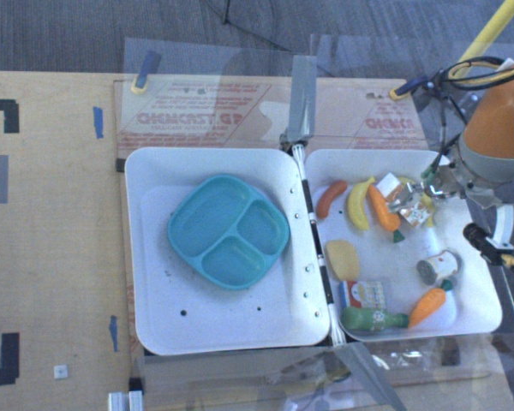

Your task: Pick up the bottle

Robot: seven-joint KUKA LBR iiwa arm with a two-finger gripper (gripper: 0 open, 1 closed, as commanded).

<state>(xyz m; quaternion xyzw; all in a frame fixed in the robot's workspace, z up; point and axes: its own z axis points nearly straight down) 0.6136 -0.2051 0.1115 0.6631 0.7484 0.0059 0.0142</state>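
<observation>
The bottle [373, 319] is green with a pale label. It lies on its side along the front wall of the right bin [475, 315], its neck pointing right toward a small carrot [427, 306]. The gripper [432, 188] hangs at the bin's far right, over a crinkly silver packet [409, 204], well behind the bottle. Nothing can be seen held in it.
The right bin also holds a red sausage [330, 198], a banana [357, 205], an orange carrot [381, 210], a tan potato [343, 259], a small carton [367, 294] and a grey-white piece [437, 267]. The left bin [154, 315] bears a blue divided plate [229, 230].
</observation>
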